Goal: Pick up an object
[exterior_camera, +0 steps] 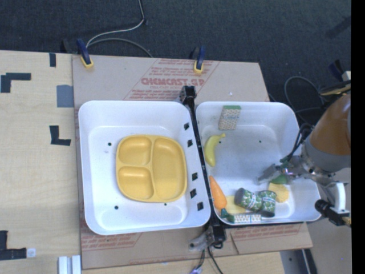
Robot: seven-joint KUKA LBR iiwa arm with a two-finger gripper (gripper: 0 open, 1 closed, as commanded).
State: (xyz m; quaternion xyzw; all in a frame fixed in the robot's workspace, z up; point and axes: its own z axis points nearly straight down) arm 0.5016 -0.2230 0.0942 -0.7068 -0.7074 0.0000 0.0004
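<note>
You've got the gripper (pixel 274 173) low in the right bin (pixel 256 110), can't tell its grip state, w/ a yellow object (pixel 280 192) just below/beside the tip and the green crumpled pack (pixel 256 201) a bit further toward the bin's near-left, long axis approx left-right.
</note>
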